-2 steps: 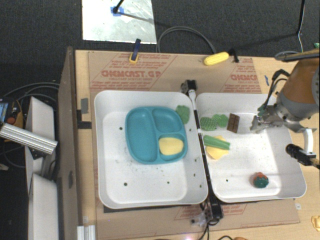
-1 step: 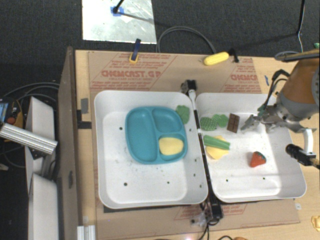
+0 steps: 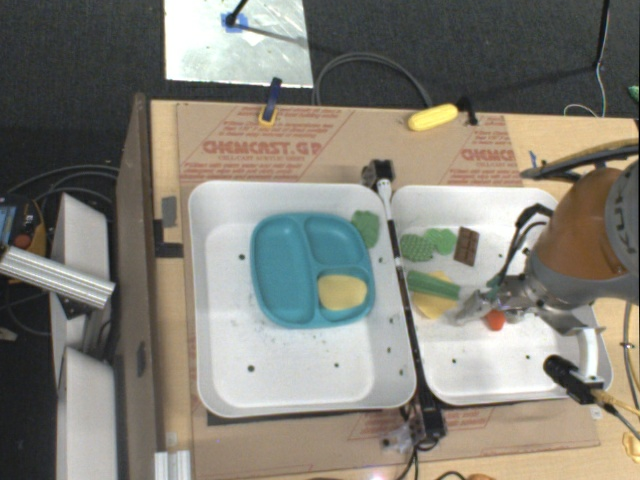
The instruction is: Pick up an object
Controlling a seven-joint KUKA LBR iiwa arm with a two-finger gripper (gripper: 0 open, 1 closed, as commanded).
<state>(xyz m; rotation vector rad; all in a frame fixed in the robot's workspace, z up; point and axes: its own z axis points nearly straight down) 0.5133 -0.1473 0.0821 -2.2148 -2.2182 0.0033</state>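
At the far left, off the bench, a ribbed metal bar point(image 3: 55, 276) lies at a slant over white panels. The left bin point(image 3: 225, 368) holds a blue divided plate point(image 3: 290, 268), and a soft yellow piece point(image 3: 342, 291) sits in the plate's lower right compartment; a dark green leafy piece point(image 3: 366, 228) lies just beside the plate's upper right corner, against the wall between the bins. Past that wall, the right bin point(image 3: 480, 378) holds a cluster near its upper left: a green ridged piece point(image 3: 428, 244), a small brown block point(image 3: 466, 246) just to its right, and below them a green stick point(image 3: 432, 283) lying across a yellow piece point(image 3: 432, 306). To the right of these the gripper point(image 3: 478, 310) hangs low over the bin floor, with a small red-orange object point(image 3: 494, 320) just beside its tip. Whether the fingers are open or closed, and whether they touch that red object, cannot be told at this size. Judging from this, the pick is not yet shown as done: nothing is seen lifted clear, and the grasp and the raise look to be still ahead, the red object being the likeliest target. On the brown board point(image 3: 300, 133) behind the bins, red print reads "CHEMCAST" followed by "GP", repeated at the right point(image 3: 495, 153).
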